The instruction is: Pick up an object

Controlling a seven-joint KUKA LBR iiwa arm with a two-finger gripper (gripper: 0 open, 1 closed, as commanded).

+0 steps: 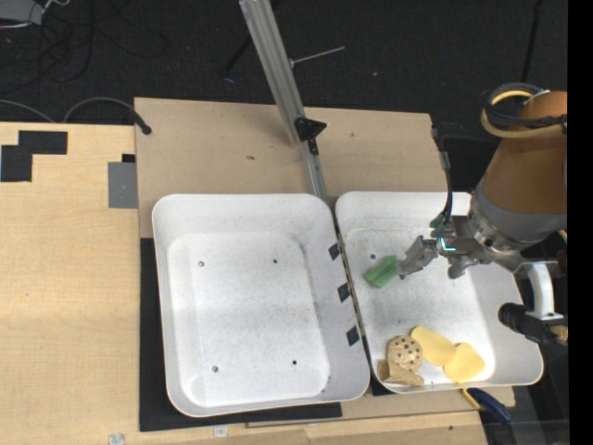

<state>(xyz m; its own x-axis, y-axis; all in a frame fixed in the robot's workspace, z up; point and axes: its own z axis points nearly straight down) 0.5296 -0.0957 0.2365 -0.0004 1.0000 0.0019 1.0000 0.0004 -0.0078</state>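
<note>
There is one camera, fixed above the bench (232, 146), and it looks down at a slant. It stands far enough back to take in both white bins: the left bin (176, 216) and the right bin (389, 202). The dark floor (139, 44) lies at the top, and the arm (523, 170) comes in from the right.

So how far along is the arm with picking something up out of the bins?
Early stage. Done: the arm has reached into the right bin, and the gripper sits low beside the green object. In hand: nothing visibly; the green piece lies on the bin floor at the fingertips. Left: grasp and lift. The yellow object and tan perforated piece lie untouched near the front edge.
</note>
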